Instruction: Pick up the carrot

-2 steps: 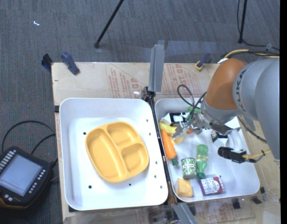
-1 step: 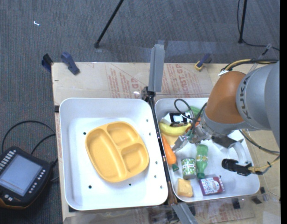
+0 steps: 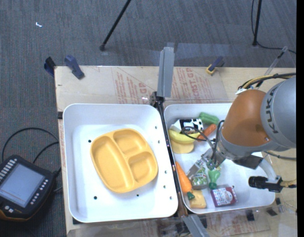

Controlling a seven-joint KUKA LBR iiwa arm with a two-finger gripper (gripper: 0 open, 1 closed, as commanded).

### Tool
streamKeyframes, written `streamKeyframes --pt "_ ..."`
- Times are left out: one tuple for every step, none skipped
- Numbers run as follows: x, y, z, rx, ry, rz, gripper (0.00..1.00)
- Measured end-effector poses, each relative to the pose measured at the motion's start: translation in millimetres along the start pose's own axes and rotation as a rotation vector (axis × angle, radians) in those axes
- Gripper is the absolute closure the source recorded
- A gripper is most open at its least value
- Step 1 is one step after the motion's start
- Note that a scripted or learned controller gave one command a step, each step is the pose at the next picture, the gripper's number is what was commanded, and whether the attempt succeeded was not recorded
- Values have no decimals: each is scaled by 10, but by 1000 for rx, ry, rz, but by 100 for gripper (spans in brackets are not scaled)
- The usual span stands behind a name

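Carrot (image 3: 183,178) is seen lying along the left wall of the right bin (image 3: 250,194), beside a green packet (image 3: 199,180). Just right of it the hand (image 3: 203,163) is lowered; its opening cannot be told. A yellow plate (image 3: 124,159) is held by the left bin (image 3: 75,132).

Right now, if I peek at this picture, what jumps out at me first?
Probably the big yellow divided plate, sitting alone in the left white bin. Next, the arm's fat orange band hanging over the right bin, which is crowded with toy food: a banana near the back and a carrot along the left wall.
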State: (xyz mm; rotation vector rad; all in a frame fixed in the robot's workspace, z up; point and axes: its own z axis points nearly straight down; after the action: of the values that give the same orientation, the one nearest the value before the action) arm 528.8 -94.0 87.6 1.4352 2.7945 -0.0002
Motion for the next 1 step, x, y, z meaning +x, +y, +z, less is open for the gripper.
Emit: streamKeyframes --pt "362 -377 -277 -1 1 -176 0"
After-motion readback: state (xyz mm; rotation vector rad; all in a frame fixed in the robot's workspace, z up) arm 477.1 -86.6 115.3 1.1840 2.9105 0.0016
